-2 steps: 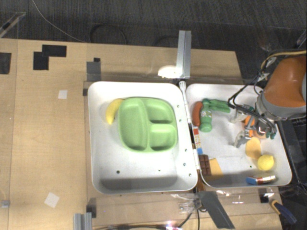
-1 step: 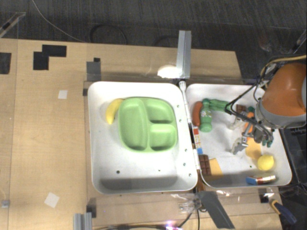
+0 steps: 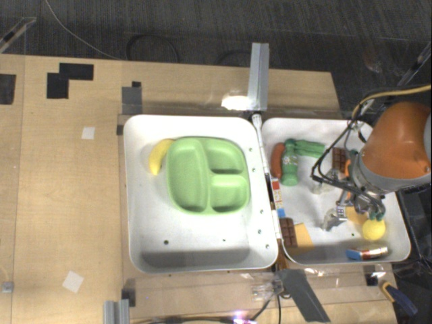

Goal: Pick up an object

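I am hanging my gripper [image 3: 352, 214] low in the right bin [image 3: 405, 248]; whether it is spread or pinching anything, I cannot tell. A yellow ball [image 3: 373, 229] is lying just beside me and may roll off if I nudge it. Farther left a brown block [image 3: 288, 232] and green toy [image 3: 295, 157] are crowding the bin. The green tray [image 3: 206, 174] is sitting well away.

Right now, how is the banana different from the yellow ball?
The banana is long and curved; the yellow ball is round. The banana lies in the left bin, against the green tray; the yellow ball lies in the right bin, near the hand. Both are yellow.
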